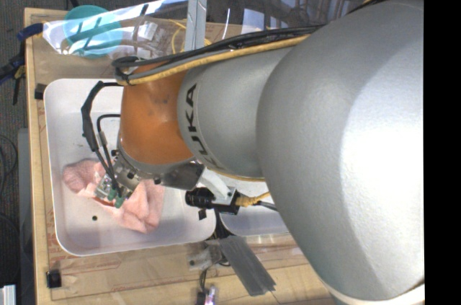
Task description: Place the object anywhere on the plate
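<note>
In the lower left of the frame, a pink cloth point(140, 204) lies crumpled in the left white bin point(59, 152) on the counter point(39, 65), with the hand point(109, 189) down on it, its state impossible to tell.

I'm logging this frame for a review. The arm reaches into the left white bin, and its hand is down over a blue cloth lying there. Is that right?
Not quite: the cloth is pink, not blue. The rest stands. The camera view shows the arm reaching into the left white bin, with its hand down over the pink cloth lying there.
</note>
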Motion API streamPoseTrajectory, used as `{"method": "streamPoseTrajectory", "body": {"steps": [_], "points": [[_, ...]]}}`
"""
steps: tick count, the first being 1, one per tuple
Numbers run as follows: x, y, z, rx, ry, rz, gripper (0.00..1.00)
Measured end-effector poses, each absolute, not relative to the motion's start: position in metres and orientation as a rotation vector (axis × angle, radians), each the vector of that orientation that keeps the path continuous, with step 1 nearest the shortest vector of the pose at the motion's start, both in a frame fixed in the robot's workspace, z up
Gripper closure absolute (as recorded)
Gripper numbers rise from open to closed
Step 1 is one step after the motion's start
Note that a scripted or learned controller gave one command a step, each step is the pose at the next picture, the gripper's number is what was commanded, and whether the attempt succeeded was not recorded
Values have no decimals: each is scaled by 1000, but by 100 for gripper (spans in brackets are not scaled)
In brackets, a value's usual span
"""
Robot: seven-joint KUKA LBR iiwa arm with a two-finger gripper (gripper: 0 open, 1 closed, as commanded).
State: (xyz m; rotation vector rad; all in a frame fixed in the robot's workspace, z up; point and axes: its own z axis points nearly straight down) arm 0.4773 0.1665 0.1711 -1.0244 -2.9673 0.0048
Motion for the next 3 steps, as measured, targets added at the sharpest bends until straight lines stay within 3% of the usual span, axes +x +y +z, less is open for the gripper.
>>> {"method": "streamPoseTrajectory", "body": {"steps": [1,2,3], "points": [[530,112,93,-712,-3058,-3,100],[480,135,94,-817,-3041,-8,100],[523,70,243,-560,-3094,0,100]]}}
